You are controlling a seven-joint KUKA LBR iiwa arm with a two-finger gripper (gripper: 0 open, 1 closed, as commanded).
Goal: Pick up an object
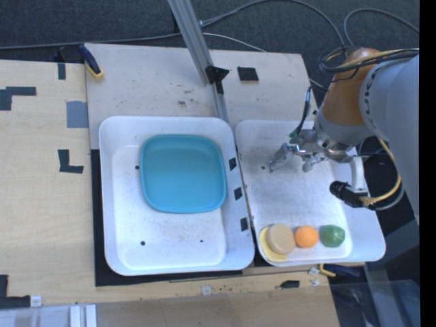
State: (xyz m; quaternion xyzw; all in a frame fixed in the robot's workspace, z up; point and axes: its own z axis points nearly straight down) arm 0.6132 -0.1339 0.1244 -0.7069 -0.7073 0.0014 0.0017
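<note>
two shallow white bins are set side by side on the surface (41,182). the left bin (116,251) is occupied by a blue square plate (182,173), which lies flat toward the bin's far edge. in the right bin (300,203), three small things are lined up along the near edge: a tan round object (280,238) resting on a yellow piece (267,251) at the near left corner, an orange ball (306,237) just beside it, and a green ball (332,236) next to that, toward the near right corner. the gripper (291,159) is held over the far part of the right bin, well apart from the three objects. the fingers are seen spread, one (277,161) angled toward the bin's left edge, and nothing is pinched between them.
</note>
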